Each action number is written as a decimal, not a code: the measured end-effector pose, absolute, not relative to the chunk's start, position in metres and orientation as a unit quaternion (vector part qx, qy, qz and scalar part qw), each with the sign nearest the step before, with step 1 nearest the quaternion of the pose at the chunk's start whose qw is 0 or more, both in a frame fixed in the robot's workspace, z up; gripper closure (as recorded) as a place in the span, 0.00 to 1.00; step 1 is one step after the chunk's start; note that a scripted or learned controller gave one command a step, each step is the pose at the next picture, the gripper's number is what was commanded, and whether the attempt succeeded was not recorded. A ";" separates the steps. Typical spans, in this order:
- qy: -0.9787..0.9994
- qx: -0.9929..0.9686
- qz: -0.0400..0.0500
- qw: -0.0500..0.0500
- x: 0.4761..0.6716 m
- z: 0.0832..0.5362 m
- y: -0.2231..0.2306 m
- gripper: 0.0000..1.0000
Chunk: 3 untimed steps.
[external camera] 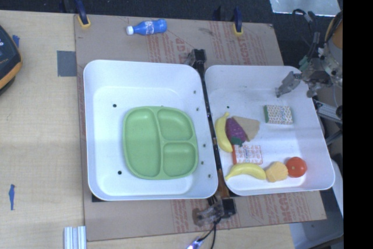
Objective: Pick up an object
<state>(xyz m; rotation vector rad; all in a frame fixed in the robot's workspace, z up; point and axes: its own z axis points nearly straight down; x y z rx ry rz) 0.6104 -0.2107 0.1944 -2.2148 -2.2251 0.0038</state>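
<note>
The gripper (289,83) hangs over the right bin's (263,76) upper right, grasping nothing; its finger state is unclear. Just below it lies a green-edged sponge (278,115), long axis running left-right.

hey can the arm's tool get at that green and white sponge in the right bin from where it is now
Probably yes. The tool hangs over the right bin's upper right part, and the sponge lies just below it in the view, flat on bare bin floor, apart from the other toys, with nothing between them.

Single fixed camera above bench (41,125), looking down aslant on both bins (93,125).
</note>
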 end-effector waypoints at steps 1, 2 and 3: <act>-0.708 -0.706 -0.001 -0.002 0.580 0.103 -0.168 0.00; -0.709 -0.705 0.000 0.000 0.642 0.157 -0.212 0.00; -0.710 -0.704 0.001 0.002 0.577 0.192 -0.063 0.00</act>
